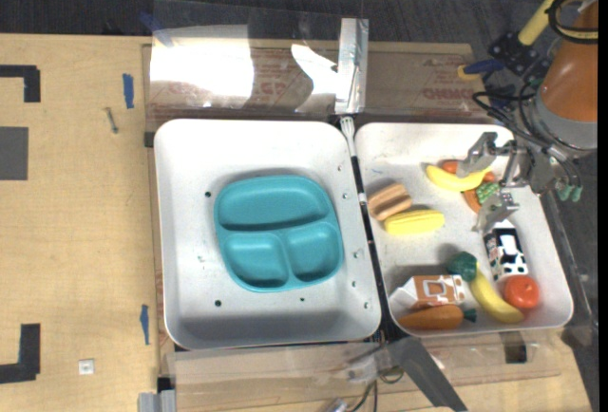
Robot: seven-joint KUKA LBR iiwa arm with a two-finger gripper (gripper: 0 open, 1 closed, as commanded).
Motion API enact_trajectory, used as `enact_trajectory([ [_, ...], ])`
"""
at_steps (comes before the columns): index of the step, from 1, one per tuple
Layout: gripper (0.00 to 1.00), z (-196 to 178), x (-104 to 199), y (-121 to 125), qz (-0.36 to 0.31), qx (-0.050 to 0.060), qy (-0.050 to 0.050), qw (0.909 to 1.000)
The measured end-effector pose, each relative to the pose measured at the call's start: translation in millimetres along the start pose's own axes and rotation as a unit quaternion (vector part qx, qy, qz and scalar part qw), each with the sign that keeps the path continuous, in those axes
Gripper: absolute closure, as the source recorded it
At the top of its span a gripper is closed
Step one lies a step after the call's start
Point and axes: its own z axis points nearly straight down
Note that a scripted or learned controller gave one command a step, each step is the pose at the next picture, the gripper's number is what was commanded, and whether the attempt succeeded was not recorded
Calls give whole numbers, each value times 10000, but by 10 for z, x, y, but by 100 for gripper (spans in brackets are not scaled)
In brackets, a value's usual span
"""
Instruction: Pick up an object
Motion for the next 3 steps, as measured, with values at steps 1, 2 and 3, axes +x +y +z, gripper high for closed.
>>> enact_trajectory([
  [1,0,1181,-581,-29,1132,6,-35,9936],
  [2,0,1304,-493,161,1332,0,2,9911],
  [3,0,1301,108,444,1392,-1,-7,9903],
])
